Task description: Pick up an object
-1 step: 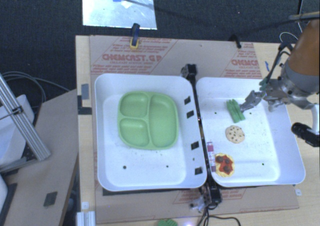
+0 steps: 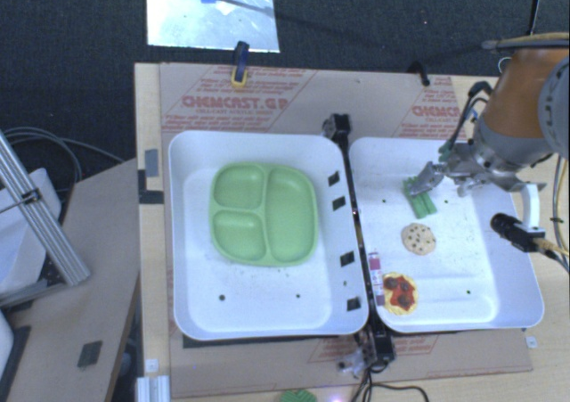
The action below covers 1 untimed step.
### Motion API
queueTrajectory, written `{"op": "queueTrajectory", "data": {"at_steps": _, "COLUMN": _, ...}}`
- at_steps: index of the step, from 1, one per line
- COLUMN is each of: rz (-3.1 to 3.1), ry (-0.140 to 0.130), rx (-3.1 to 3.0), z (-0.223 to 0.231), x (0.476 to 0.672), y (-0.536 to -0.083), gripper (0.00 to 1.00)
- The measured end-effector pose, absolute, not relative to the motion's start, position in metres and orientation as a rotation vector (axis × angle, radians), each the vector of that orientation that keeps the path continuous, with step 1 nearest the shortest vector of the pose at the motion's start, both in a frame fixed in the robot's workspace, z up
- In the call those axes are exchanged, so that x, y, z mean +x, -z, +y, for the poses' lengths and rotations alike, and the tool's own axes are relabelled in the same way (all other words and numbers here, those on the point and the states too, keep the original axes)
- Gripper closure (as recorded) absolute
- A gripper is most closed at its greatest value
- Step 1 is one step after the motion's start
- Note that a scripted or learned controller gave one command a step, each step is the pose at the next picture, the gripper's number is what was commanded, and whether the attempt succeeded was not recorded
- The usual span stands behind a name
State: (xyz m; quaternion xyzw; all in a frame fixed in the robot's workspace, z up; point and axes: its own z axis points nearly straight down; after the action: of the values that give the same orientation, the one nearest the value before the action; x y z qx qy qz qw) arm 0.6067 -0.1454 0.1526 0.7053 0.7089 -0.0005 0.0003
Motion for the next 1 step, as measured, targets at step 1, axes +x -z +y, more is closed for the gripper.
{"op": "queueTrajectory", "data": {"at_steps": 1, "rz": 2.223, "ry": 0.002, "rx": 2.221, "z": -0.1588, "x": 0.6205, "y": -0.0807, "gripper": 0.00}}
